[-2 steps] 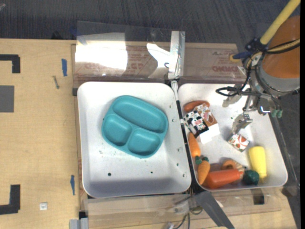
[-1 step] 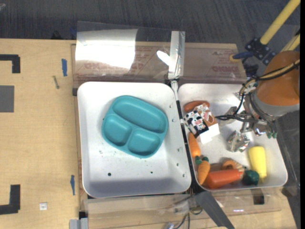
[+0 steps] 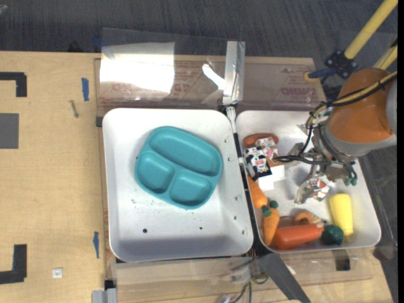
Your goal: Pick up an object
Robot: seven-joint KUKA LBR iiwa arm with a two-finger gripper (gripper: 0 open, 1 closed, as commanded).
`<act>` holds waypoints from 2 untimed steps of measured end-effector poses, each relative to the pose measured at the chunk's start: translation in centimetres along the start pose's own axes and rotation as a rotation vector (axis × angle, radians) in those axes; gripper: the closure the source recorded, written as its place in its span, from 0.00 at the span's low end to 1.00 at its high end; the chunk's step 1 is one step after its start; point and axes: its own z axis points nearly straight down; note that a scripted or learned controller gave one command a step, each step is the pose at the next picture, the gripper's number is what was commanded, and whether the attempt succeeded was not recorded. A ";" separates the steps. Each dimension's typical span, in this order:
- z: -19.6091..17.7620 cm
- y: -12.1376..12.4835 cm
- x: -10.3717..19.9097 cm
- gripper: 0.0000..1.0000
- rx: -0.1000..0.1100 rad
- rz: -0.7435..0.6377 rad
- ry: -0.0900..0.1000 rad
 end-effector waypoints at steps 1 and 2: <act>1.6 -4.6 -2.4 0.00 -0.006 -0.174 -0.003; 1.4 -2.2 2.6 0.00 -0.005 -0.103 -0.002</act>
